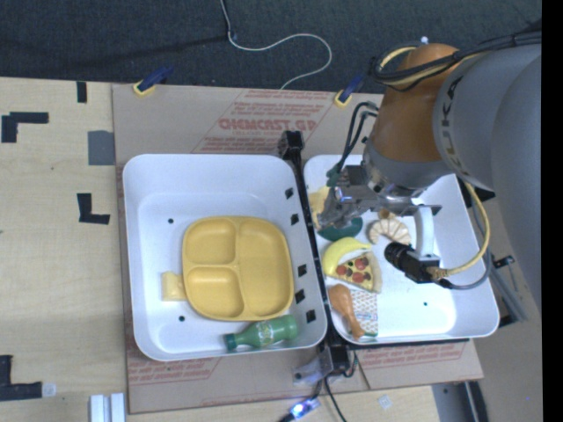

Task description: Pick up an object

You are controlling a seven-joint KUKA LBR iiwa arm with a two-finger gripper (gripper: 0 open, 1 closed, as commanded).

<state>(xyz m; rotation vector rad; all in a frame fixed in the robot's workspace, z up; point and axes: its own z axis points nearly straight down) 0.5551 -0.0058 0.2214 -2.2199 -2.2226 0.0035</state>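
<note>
Two fingers [337, 207] are pointing down at the right bin's [457, 328] left wall; spread or pinched, cannot tell. Gripper [339, 211] is hovering over a teal object [339, 230], with the banana [337, 251], pizza slice [361, 272] and carrot [345, 309] crowding just below. Bare floor is lying rightward. Left bin [141, 200] is holding the yellow plate [237, 266] and green bottle [262, 333].
</note>
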